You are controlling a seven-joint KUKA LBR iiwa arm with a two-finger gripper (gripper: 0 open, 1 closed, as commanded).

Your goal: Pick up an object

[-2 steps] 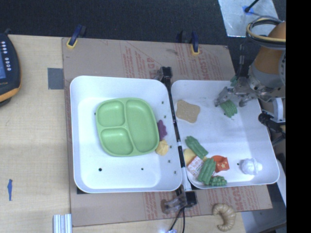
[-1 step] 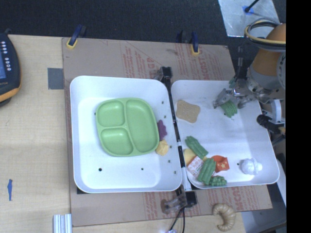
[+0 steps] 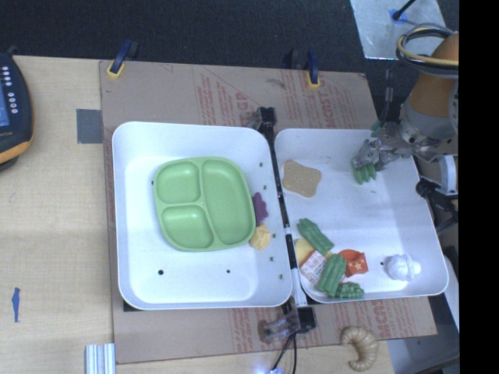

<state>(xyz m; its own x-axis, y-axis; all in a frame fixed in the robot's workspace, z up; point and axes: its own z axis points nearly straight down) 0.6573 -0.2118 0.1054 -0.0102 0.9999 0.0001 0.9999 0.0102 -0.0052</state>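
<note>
Gripper [image 3: 366,162] over right bin [image 3: 390,209], closed on green piece [image 3: 363,174], well apart from bread [image 3: 301,178]

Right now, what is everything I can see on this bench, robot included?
Bins: two, white, side by side on brown board.
Divided plate: one, green, left bin.
Small purple piece: one, right of the plate.
Yellow piece: one, beside the plate.
Bread slice: one, tan, right bin.
Green vegetables: several, right bin's front.
Red packet: one, among them.
White lump: one, right bin's front corner.
Croissant: one, tan, outside the bins.
Clamps: blue and yellow, board's far edge.
Gripper: one, grey, shut on a small green item.
</note>
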